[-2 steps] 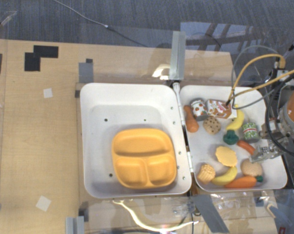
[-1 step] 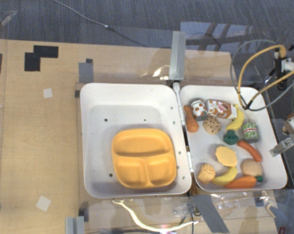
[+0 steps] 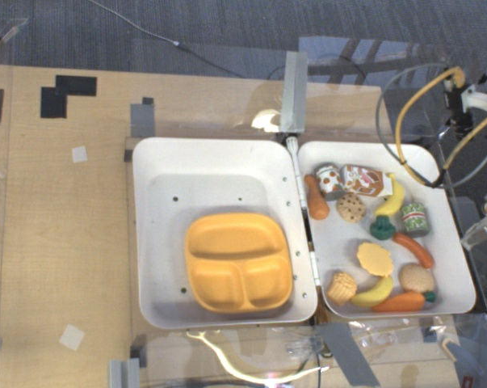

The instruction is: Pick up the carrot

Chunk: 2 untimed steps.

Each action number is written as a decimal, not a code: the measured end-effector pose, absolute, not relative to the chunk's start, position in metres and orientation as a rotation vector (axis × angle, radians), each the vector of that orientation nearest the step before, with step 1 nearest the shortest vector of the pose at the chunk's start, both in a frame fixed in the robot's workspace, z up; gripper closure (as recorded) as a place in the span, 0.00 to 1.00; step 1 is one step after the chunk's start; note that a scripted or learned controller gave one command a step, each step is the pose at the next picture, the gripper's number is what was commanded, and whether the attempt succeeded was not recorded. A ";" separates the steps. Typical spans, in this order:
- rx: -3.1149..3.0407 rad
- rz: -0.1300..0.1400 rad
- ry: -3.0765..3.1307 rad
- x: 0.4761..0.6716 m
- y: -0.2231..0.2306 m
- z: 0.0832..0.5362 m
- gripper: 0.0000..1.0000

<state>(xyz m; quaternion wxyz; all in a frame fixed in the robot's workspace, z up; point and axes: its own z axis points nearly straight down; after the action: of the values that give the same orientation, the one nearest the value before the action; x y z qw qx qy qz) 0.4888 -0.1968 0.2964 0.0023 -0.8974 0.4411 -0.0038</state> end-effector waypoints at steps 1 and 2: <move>-3.023 -0.012 0.839 0.543 -0.185 0.301 1.00; -3.123 -0.013 0.326 0.513 -0.207 0.275 1.00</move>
<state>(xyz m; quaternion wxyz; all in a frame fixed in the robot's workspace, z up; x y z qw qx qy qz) 0.5128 -0.2070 0.2751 0.0008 -0.9946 0.1039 -0.0042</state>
